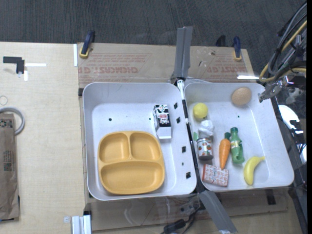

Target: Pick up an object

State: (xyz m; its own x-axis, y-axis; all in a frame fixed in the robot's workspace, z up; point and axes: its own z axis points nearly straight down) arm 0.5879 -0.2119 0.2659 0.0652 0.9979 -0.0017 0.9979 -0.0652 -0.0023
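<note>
The right bin (273, 130) holds a tan round ball (241, 96) at the back, a yellow lemon (200, 111), a small white bottle (206, 127), a can (204, 148), an orange carrot (224, 151), a green bottle (236, 145), a banana (252, 169) and a red-patterned box (215, 175). In the left bin (92, 130) lie a yellow divided plate (130, 162) and a black-and-white carton (162, 121). My gripper (269, 92) hangs at the right bin's back right rim, just right of the tan ball, with cables behind it.
A grey bar (183, 52) runs back from the seam between the bins. Cardboard (126, 65) with blue clamps (87, 43) lies behind them. A brown paper bag (9, 165) sits on the wooden bench at the far left.
</note>
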